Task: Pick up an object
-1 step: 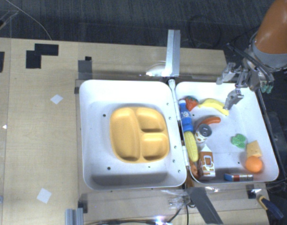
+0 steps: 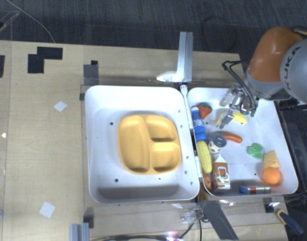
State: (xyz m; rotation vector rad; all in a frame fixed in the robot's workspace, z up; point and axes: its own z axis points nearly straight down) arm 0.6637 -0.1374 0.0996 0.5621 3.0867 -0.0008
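The left bin holds a yellow divided tray lying flat near its middle, with one long compartment on its left and two smaller ones on its right. Along the left wall of the right bin lies a row of things: a blue bottle pointing up and down the view, below it a yellow corn cob, and below that a small brown and white carton. A red strawberry-like toy sits near the bottle's upper end. Just right of the corn is a small grey round piece, and beside it a red-orange carrot-like stick lies slantwise. A marker-like pen lies along the bin's lower edge. Farther right are a green leafy toy, a tan block and an orange ball, close together. The gripper hangs over the upper part of the right bin, right above a yellow object that lies partly under it; whether its fingers have closed on that object or stand apart cannot be told. The grey arm with its orange band reaches in from the upper right.
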